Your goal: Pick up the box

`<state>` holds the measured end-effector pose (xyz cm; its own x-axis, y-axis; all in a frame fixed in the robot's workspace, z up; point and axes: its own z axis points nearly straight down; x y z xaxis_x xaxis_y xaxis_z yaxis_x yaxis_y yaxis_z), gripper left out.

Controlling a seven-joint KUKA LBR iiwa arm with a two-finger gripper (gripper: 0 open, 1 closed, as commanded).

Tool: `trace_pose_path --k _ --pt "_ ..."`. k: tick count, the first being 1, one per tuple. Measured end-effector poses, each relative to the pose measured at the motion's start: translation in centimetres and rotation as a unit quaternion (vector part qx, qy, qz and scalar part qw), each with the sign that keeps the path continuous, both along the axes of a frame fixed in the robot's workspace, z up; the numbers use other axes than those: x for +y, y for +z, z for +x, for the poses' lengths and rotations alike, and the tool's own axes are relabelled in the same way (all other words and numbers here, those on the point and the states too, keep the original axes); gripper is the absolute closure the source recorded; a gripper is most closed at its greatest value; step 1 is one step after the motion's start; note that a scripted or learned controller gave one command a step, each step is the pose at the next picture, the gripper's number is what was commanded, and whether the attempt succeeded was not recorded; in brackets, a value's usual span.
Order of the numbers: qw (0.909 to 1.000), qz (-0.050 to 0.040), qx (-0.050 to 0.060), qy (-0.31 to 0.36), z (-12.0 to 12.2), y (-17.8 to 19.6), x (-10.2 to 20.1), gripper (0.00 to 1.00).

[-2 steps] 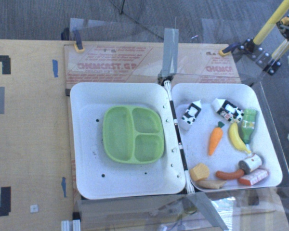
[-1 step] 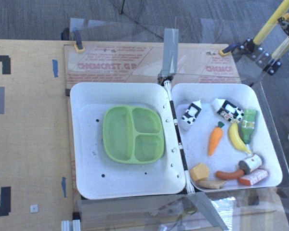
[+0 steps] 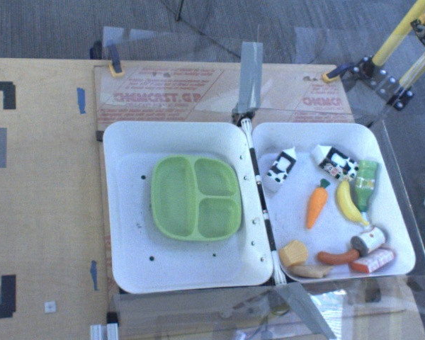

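Two shallow white bins sit side by side, touching along their inner rims, both smooth plastic with rounded corners. The left bin (image 3: 120,211) holds one thing: a pale green plate (image 3: 196,197), a matte rounded square moulded into three compartments.

The right bin (image 3: 393,190) holds the clutter. The box (image 3: 374,261) lies flat in its near right corner, close against the rim; it is a small red and white carton, oblong and hard-edged. Touching its upper side is one short white cylinder with a dark end (image 3: 368,241), tipped over. One red sausage (image 3: 336,257) stretches leftward from the cylinder, glossy and slightly bent. Further left sit one orange wedge (image 3: 294,252) and, just below it, one tan bread-like piece (image 3: 312,270) (its exact shape is hard to make out).

Up the middle of the bin stands one carrot (image 3: 316,204), tapered, orange with a green top. One curved yellow banana (image 3: 348,202) lies to its right, with one green packet (image 3: 365,178) touching the banana's far side.

Two cartons printed in black and white cow patches lie at the far end: one (image 3: 280,168) near the shared rim, the other (image 3: 336,163) beside the green packet.
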<state>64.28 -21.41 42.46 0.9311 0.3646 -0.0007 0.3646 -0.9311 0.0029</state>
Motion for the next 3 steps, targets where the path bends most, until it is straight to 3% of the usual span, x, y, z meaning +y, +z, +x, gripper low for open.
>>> trace_pose_path --k 3 --pt "1.0000 -0.0024 -0.002 0.009 0.4 3.2 0.8 1.00"
